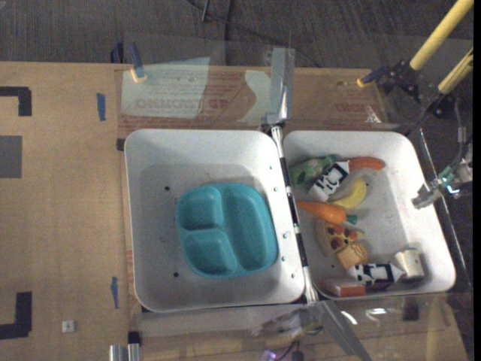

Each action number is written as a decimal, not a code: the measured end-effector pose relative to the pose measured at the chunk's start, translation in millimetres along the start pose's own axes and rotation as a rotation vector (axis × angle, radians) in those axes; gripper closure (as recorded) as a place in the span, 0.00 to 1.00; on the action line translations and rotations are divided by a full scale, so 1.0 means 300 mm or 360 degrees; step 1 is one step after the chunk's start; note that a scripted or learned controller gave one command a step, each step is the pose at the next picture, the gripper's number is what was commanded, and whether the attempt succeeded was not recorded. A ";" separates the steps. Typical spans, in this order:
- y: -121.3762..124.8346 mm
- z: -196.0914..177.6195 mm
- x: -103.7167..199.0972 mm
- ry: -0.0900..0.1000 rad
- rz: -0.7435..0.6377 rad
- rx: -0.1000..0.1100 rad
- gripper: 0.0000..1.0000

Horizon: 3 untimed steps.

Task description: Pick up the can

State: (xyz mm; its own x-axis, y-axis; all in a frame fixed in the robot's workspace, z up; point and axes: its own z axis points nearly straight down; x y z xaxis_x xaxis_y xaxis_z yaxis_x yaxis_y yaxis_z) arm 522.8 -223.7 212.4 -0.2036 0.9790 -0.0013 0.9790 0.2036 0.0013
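Observation:
The can is a small pale silver cylinder. It lies on its side near the front right corner of the right bin, just right of a black-and-white cow-patterned carton. Nothing touches it from above.
The right bin also holds two carrots, a banana, a green toy, a black-and-white carton, a pizza slice and a bread piece. A teal divided plate lies in the left bin. A small metal bracket sits at the right bin's right rim.

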 end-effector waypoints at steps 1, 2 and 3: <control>0.476 -0.117 -0.091 -0.0003 -0.0190 -0.0002 1.00; 0.462 -0.611 -0.054 -0.0005 -0.0484 -0.0004 1.00; 0.538 -0.743 0.197 -0.0005 -0.0310 -0.0006 1.00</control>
State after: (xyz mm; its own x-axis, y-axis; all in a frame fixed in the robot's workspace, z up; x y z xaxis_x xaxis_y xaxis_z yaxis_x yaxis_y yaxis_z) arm 668.3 -132.6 435.3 -0.3893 0.9211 -0.0048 0.9211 0.3893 0.0044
